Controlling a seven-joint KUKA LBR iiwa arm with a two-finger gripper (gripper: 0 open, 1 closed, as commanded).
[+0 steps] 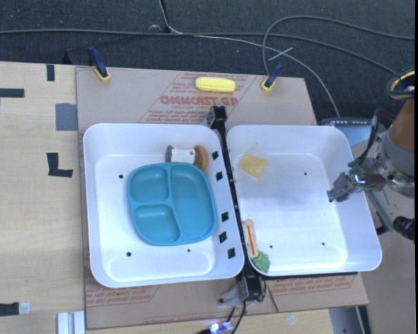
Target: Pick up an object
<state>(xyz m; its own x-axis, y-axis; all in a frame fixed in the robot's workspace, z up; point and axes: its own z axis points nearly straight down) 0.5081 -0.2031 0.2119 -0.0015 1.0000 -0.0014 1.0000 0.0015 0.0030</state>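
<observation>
- Camera view: two white bins sit side by side on a cardboard sheet on the table (pixel 28 186), the left bin (pixel 101 207) and the right bin (pixel 334 256) touching along the middle divider.
- In the left bin a blue tray (pixel 173 204) with three compartments lies near the centre; just beyond its far edge, close to the divider, lie a small white-and-grey piece (pixel 181 153) and a brown piece (pixel 201 158).
- In the right bin a pale yellow block (pixel 252 165) lies toward the far-left corner, and a long thing with an orange stripe and a green end (pixel 253 245) lies against the divider by the near-left corner.
- A yellow object (pixel 214 84) rests on the cardboard beyond both bins.
- The arm comes in from the right; its claw (pixel 341 188) hangs over the right edge of the right bin, well apart from every object there.
- Whether the claw is open or closed I cannot tell; it is too small and dark here, and nothing shows in it.
- Progress, as I judge it: no object is picked up yet. Choosing a target, reaching it, closing on it and lifting all remain.
</observation>
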